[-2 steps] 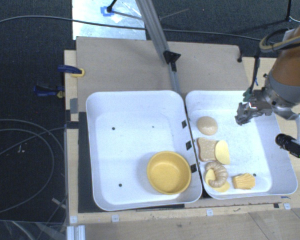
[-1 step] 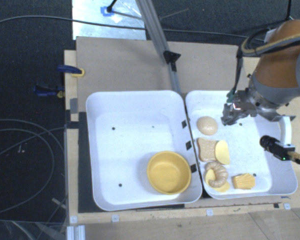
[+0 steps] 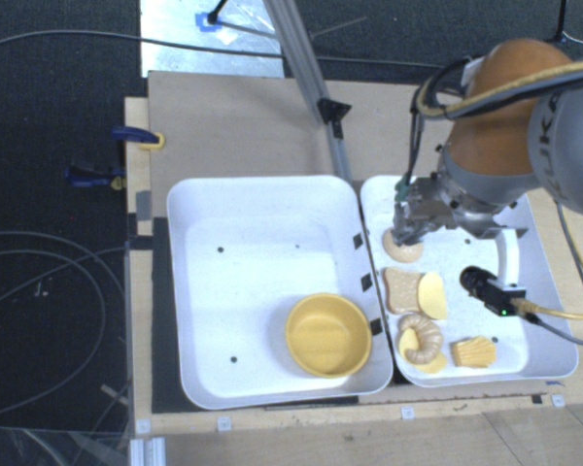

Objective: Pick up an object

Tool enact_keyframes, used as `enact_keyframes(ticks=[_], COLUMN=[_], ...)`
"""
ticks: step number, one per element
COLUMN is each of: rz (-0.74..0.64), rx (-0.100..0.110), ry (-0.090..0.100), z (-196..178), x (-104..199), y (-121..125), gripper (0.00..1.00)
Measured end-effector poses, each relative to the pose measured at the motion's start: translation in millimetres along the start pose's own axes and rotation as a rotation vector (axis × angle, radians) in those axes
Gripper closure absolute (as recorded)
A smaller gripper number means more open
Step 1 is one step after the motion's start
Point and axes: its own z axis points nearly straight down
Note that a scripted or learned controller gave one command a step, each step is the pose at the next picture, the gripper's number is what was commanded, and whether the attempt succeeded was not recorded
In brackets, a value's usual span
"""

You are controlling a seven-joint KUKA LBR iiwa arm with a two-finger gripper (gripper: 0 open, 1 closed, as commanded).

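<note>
Right bin (image 3: 554, 357), pincer (image 3: 404, 235) over cookie (image 3: 403, 250) near inner wall.

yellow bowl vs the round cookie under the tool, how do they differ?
The yellow bowl sits in the left bin; the round cookie lies in the right bin. The bowl is much larger, deep and hollow; the cookie is small and flat. The bowl is bright yellow, the cookie pale tan. The bowl stands alone; the tool is right over the cookie. Both are round.
</note>
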Motion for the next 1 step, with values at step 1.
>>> enact_keyframes(ticks=[1], rz=[0.001], rx=[0.002], ry=[0.000], z=[15.1], x=[49.9], y=[-14.0], gripper=[1.00])
